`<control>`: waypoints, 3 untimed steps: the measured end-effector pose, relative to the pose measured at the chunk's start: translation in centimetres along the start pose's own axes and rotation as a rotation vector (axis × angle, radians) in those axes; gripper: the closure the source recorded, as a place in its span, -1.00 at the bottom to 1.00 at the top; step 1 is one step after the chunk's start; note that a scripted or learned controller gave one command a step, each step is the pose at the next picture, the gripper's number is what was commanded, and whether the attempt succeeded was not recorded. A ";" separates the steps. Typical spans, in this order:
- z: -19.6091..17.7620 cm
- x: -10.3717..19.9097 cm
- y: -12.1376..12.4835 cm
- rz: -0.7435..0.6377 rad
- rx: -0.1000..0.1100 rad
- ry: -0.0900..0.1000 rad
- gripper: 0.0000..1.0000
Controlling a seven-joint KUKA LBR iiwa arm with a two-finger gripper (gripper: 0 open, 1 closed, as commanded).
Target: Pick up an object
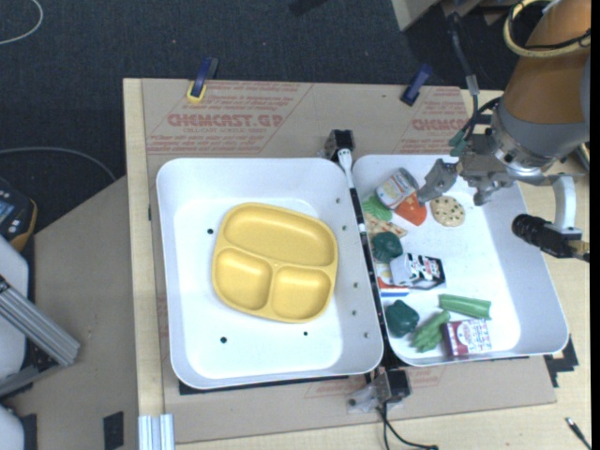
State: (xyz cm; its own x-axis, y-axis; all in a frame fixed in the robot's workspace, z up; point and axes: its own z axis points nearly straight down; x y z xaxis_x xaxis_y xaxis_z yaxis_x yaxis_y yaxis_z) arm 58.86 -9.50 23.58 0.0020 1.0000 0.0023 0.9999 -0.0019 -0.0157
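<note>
My gripper (460, 186) hangs over the back of the right bin (525, 279), open, with its two grey fingers spread apart and nothing between them. A round chocolate-chip cookie (449, 212) lies just below and in front of the fingertips. To the left of the cookie are an orange-red piece (411, 211) and a tilted can-like item (396, 187). Further forward lie a dark green piece (385, 247), a black and white packet (419, 270), a green bean (465, 304), a dark green vegetable (401, 318), a pea pod (431, 331) and a red box (467, 337).
The left bin (187, 336) holds a yellow divided plate (275, 261). A raised divider (361, 242) runs between the bins. The right part of the right bin is bare white floor. A black fixture (544, 232) juts in at the right rim.
</note>
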 end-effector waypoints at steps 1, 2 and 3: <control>-0.8 0.0 0.2 -0.002 -0.014 -0.001 -1.00; 5.0 1.0 0.4 -0.003 -0.009 -0.001 -1.00; 9.7 0.3 0.0 0.000 -0.008 -0.001 -1.00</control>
State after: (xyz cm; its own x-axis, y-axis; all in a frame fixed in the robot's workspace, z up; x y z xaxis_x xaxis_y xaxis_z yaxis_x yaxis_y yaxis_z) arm 58.75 -9.16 13.92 0.0016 1.0000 0.0016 1.0000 -0.0016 -0.0078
